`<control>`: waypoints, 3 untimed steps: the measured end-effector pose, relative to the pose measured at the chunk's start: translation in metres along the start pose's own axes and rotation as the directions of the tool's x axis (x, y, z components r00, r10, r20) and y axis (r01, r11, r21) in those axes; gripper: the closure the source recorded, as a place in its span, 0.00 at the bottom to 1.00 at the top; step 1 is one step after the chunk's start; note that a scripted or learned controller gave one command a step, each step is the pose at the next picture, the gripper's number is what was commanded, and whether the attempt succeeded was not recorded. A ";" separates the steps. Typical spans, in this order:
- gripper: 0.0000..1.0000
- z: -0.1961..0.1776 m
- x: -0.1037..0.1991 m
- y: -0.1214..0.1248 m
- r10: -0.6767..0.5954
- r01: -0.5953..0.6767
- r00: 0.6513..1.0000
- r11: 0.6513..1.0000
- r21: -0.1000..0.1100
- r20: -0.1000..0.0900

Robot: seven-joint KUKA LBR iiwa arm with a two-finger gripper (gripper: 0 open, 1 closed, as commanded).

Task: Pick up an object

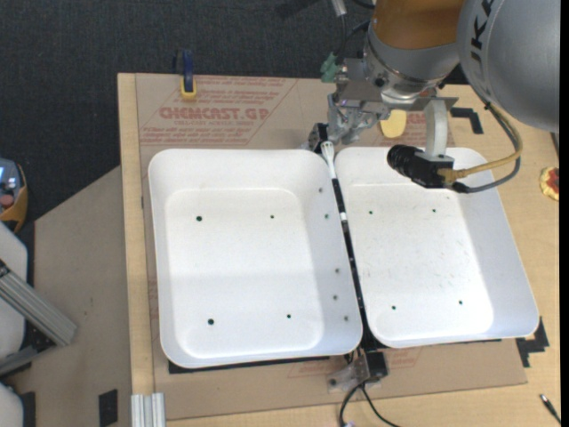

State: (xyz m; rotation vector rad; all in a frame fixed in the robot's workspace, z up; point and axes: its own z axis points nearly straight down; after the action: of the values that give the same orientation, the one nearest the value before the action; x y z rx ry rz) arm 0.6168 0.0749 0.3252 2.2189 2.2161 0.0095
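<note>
My gripper [345, 121] hangs over the back edge of the bench, just behind the seam where the left bin [169, 238] and the right bin [498, 265] meet. A small pale yellow object [393, 124] sits right beside the gripper, above the right bin's back rim. Whether the gripper touches or holds it is hidden by the wrist. The grey arm with its orange band [418, 3] comes in from the upper right.
A black part with a cable [418, 165] hangs from the arm over the right bin's back corner. A blue and yellow clamp [187, 74] stands on the cardboard sheet [222, 105] at the back left. A red and yellow item [552, 181] lies at the right edge.
</note>
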 end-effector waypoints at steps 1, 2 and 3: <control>1.00 -0.040 -0.016 -0.016 0.000 0.000 1.000 1.000 0.001 0.000; 1.00 0.034 -0.005 0.010 -0.002 0.002 1.000 1.000 0.016 0.001; 1.00 0.046 -0.091 0.026 0.007 -0.007 1.000 1.000 0.010 0.004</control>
State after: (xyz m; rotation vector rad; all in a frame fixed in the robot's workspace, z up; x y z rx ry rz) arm 0.6428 -0.0164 0.2795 2.2298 2.2115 -0.0057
